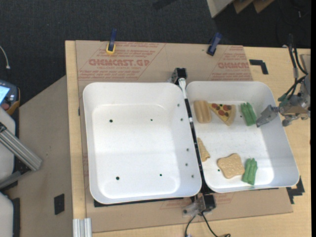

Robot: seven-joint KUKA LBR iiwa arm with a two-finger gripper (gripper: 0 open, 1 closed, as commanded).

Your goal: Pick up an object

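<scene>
The pincer [270, 114] is hovering at the right bin's [276, 147] right rim, holding nothing; whether it is open or closed I cannot tell. Inside that bin are lying a bread stick [201, 111], a pizza slice [222, 112], 2 green pieces [248, 114] [250, 171], a toast slice [230, 165] and a small tan piece [202, 150]. The left bin [94, 132] is sitting beside it on the tabletop [74, 83].

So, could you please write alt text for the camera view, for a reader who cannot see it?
Two white bins sit side by side on a bench; the right bin holds toy food: a bread roll, pizza slice, toast and two green pieces. The hand reaches in over its right rim, near the upper green piece.
</scene>
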